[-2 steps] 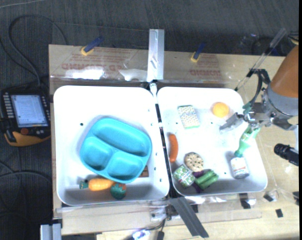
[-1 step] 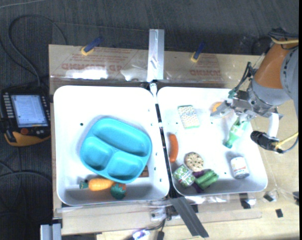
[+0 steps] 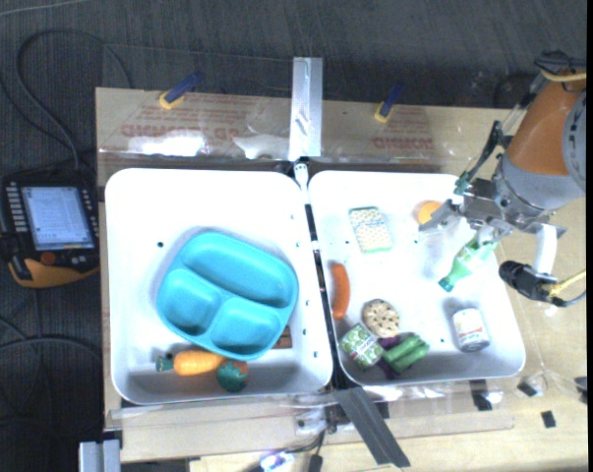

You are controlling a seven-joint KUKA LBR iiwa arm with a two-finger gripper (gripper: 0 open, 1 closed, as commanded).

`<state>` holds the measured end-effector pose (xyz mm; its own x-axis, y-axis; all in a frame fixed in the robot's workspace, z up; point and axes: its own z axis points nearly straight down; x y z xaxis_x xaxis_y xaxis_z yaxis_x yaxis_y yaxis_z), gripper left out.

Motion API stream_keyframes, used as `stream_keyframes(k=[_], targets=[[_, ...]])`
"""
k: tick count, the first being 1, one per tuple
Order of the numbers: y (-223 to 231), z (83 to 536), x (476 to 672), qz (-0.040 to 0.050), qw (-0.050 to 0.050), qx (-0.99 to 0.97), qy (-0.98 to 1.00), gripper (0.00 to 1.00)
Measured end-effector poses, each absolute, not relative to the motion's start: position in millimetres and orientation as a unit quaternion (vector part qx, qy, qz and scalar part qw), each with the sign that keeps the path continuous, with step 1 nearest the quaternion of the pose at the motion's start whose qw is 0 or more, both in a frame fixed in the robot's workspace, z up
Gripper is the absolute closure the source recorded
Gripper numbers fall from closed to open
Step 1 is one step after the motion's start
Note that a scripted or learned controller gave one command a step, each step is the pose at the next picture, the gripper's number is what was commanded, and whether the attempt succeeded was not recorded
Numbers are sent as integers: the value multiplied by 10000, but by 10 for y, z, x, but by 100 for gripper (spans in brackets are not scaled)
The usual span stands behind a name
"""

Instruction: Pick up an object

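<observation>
My gripper (image 3: 481, 230) hovers over the right part of the right bin (image 3: 404, 180), under the arm's orange band. A green bottle (image 3: 461, 266) lies tilted just below it, its upper end right at the gripper; I cannot make out whether it is gripped. An orange piece (image 3: 429, 209) sits just left of the gripper. Other items in this bin: a pale green checked box (image 3: 369, 228), an orange-red sausage (image 3: 340, 289), a round cookie (image 3: 381, 315), green vegetables (image 3: 360, 345), a dark green piece (image 3: 405, 351) and a small can (image 3: 470, 327).
The left bin (image 3: 129, 254) holds a blue divided plate (image 3: 227, 291), with a carrot (image 3: 196, 363) and a small green-red item (image 3: 233, 376) along its front wall. A metal divider (image 3: 306, 106) stands behind the bins. A teach pendant (image 3: 48, 224) lies at the far left.
</observation>
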<state>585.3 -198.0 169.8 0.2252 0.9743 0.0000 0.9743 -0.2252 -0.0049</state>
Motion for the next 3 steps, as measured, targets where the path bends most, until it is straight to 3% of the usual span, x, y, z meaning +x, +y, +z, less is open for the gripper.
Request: stream_keyframes(k=[1,2,3], targets=[[-1990,1159,5701,-68,-7,-7348,-6783,0],[-2100,1453,6561,-5,-1,-7419,-6705,0],[-1998,884,6463,-52,12,-6526,-7576,0]])
